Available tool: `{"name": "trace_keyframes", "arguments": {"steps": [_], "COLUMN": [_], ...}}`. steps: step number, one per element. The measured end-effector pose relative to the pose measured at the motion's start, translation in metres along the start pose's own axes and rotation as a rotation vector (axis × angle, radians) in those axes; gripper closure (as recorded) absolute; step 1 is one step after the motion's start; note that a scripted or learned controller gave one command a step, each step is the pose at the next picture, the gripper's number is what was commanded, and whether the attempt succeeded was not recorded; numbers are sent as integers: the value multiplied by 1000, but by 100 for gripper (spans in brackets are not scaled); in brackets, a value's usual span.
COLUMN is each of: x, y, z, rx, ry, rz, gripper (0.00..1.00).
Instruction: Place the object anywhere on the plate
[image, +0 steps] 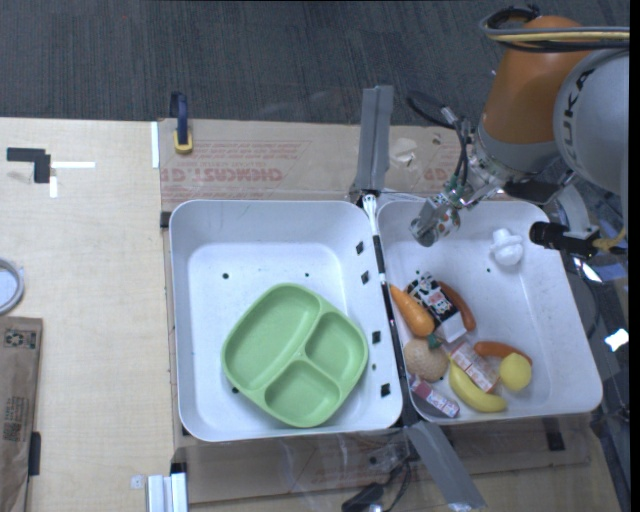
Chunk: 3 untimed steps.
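A light green plate with three compartments lies in the left bin, tilted toward the front right, with nothing on it. My gripper hangs over the back left corner of the right bin, apart from the pile of objects. That pile lies at the bin's front: an orange carrot, a black-and-white cow-patterned carton, a brown sausage, a tan round item, a banana, a yellow lemon and a pink packet. No object is seen in the gripper.
A small white object lies alone at the back of the right bin. A grey divider rises between the bins at the back. The arm's orange band looms over the back right corner. A clamp stands on the bench behind the left bin.
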<state>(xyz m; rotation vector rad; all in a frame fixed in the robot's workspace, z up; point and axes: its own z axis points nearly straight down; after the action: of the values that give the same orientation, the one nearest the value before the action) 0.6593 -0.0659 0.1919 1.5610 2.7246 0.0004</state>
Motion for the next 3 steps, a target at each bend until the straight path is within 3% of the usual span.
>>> {"name": "trace_keyframes", "arguments": {"steps": [1, 2, 3], "x": [78, 132, 125], "y": [-28, -10, 11], "z": [0, 1, -107], "rx": [2, 3, 1], "ry": [1, 2, -1], "rz": [-128, -184, -259], "gripper": [100, 100, 100]}}
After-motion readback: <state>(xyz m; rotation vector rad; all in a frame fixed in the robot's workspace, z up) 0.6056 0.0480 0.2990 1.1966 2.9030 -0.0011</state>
